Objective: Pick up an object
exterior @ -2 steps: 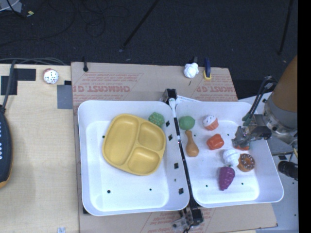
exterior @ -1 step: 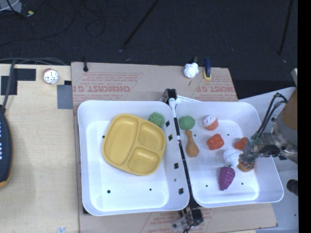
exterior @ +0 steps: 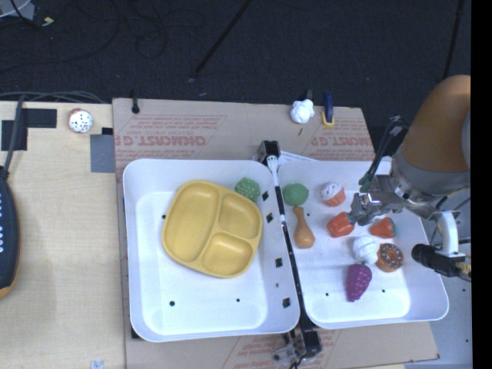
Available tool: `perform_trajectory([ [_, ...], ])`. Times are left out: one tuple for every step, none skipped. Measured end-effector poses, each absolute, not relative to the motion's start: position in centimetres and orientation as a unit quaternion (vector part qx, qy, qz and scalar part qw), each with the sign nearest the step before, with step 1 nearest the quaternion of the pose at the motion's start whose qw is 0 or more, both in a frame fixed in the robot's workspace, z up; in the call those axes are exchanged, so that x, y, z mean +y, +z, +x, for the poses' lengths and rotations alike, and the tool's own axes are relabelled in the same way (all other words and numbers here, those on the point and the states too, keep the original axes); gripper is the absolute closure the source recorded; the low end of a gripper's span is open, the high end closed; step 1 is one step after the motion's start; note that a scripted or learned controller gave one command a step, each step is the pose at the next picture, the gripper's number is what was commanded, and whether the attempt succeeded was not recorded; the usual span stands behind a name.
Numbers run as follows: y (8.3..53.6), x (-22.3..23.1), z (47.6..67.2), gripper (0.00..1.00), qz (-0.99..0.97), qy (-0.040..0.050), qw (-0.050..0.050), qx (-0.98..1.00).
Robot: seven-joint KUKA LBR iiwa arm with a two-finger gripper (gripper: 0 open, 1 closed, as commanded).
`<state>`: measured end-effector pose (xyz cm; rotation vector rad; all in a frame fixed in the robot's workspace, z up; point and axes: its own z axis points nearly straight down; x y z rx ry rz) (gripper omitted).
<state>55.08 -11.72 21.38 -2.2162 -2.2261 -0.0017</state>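
My gripper (exterior: 363,212) hangs low over the right bin (exterior: 430,302), reaching in from the right. Just to its lower left lies a red tomato-like piece (exterior: 339,225). To its lower right is a red piece with a green top (exterior: 383,227). Both red pieces rest on the bin floor beside the gripper, and whether it touches either I cannot tell. Around them are a white and red piece (exterior: 332,194), a white piece (exterior: 364,247), a chocolate donut (exterior: 390,257), purple grapes (exterior: 357,280), a brown drumstick (exterior: 302,229) and a green round piece (exterior: 295,194).
The left bin (exterior: 146,298) holds a yellow divided plate (exterior: 213,227) and a green broccoli piece (exterior: 247,188) at its far right corner. A black divider (exterior: 281,237) runs between the bins. A white ball (exterior: 302,111) lies on the cardboard behind.
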Motion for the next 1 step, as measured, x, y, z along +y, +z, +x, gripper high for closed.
perform_trajectory([
  [26.88,-11.65,47.37,1.0,-0.709,0.0003,0.001,-0.706],
])
